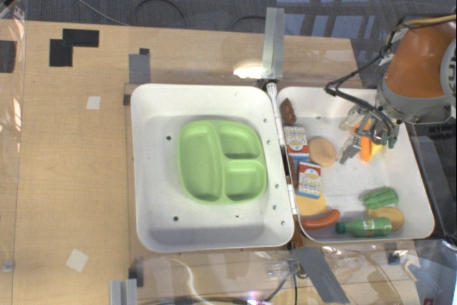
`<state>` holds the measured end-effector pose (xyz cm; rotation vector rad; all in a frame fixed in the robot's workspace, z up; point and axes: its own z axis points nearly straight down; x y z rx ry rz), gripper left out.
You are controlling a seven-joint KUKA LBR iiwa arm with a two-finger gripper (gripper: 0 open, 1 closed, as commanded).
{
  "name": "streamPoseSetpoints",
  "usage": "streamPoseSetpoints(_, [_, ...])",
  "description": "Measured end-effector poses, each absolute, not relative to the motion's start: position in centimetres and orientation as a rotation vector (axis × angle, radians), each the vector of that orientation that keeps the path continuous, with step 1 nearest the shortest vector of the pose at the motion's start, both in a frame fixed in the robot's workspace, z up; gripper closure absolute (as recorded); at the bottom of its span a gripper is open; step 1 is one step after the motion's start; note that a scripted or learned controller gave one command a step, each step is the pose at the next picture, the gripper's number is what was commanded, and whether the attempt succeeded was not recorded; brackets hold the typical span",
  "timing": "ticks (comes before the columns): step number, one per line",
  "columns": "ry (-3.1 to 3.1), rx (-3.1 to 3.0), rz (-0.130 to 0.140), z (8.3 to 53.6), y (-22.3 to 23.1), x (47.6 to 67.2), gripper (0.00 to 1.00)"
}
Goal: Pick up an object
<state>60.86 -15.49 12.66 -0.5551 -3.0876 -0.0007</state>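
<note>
Camera view, pincer (363, 138): low in the right bin (421, 186), beside an orange carrot (366, 148); whether it pinches it, I cannot tell.
Carrot: looks light, stiff, smooth; best gripped across its middle.
Left bin (150, 175): green tray (219, 161).

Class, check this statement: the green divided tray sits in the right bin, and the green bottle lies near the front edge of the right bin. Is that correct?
Not quite. The camera view shows the green divided tray in the left bin, not the right one. The rest holds: the green bottle lies near the front edge of the right bin.
</note>
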Motion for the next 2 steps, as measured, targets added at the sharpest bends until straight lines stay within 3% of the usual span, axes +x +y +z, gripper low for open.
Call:
streamPoseSetpoints(1, [-3.104, -0.604, 0.002, 9.6, -14.0, 61.2, 0.00])
streamPoseSetpoints(2, [-3.129, -0.414, 0.004, 9.0, -18.0, 53.8, 0.00])
